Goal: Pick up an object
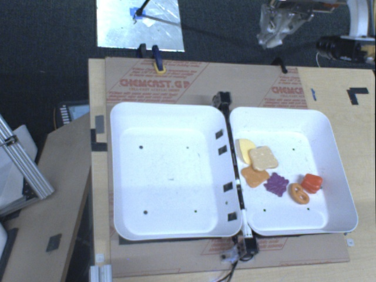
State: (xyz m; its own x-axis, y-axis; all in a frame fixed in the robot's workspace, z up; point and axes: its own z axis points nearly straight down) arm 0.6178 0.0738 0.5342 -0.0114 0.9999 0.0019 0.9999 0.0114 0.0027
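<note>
While the left bin [164,169] offers us nothing to grab, the toys cluster in the right bin [329,157]: yellow piece [245,148], tan bread [263,158], purple piece [276,184], pretzel [299,194]. Gripper [276,31] hangs high, well behind them w/ nothing held, so we'd come fwd & down.

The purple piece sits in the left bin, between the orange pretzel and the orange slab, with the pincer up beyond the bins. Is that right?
Not quite: the purple piece lies in the right bin, not the left. The camera view shows it there between the orange pretzel and the orange slab, with the pincer up beyond the bins.
</note>
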